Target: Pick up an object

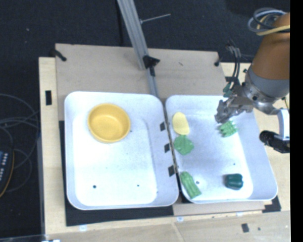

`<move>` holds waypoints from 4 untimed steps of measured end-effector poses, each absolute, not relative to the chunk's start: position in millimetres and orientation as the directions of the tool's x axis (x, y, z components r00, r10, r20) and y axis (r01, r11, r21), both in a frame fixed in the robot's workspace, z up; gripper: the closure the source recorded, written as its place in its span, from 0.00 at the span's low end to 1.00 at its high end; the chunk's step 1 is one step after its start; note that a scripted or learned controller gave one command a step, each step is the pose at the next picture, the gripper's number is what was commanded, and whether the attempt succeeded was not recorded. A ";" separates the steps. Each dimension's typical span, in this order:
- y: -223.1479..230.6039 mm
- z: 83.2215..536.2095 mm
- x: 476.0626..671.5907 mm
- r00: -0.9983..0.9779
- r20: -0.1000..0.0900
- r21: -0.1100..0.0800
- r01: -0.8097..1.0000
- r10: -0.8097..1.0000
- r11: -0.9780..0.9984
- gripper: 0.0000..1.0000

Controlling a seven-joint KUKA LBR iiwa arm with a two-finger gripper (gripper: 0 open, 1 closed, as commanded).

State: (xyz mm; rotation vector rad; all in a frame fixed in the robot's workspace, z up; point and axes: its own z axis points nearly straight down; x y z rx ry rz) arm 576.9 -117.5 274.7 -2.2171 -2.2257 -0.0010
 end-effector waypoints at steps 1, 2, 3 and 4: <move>-71.5 260.5 584.6 -0.003 0.000 0.000 1.000 1.000 0.003 1.00; -19.2 266.9 587.8 -0.004 0.001 0.001 1.000 1.000 0.004 1.00; 33.1 271.6 594.4 -0.004 0.001 0.001 1.000 1.000 0.004 1.00; 82.1 270.5 607.8 -0.004 0.001 0.000 1.000 1.000 0.004 1.00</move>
